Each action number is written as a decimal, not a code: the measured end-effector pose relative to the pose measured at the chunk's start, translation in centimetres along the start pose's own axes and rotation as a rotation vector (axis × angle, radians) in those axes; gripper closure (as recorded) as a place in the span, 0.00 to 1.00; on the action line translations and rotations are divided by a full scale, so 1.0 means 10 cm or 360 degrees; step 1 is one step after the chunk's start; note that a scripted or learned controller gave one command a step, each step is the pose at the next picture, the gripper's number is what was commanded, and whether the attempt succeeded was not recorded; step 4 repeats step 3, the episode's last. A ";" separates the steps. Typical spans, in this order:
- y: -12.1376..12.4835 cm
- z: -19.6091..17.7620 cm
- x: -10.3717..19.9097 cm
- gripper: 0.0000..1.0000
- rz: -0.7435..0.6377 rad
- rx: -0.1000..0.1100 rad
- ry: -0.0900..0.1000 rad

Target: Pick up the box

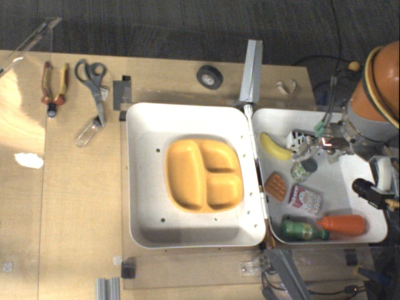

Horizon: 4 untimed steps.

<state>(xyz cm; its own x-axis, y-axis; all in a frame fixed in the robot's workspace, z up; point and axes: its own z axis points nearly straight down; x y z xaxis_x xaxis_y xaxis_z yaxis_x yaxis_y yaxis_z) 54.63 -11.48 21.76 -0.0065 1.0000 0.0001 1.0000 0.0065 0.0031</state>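
The box [304, 199] is small, pink and white, and lies flat in the middle of the right bin [375, 186]. My gripper [304, 149] hangs over the upper part of that bin, reaching in from the right under the grey and orange arm [378, 99]. It is above the box in the view, with a small grey-green can [304, 169] lying between the two. Nothing shows in the gripper's grasp.
A banana [275, 146] lies left of the gripper. An orange ridged piece [275, 187] sits left of the box; a green bottle [302, 230] and a carrot [341, 224] lie along the near wall. The left bin [144, 167] holds a yellow divided tray [203, 174].
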 end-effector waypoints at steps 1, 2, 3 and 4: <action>-0.50 1.15 -0.35 0.00 -0.0087 -0.0007 -0.0002; -0.48 1.04 -0.35 1.00 -0.0090 -0.0017 -0.0005; -0.57 0.36 -0.14 1.00 0.0161 -0.0005 -0.0002; -0.57 0.36 -0.14 1.00 0.0161 -0.0005 -0.0002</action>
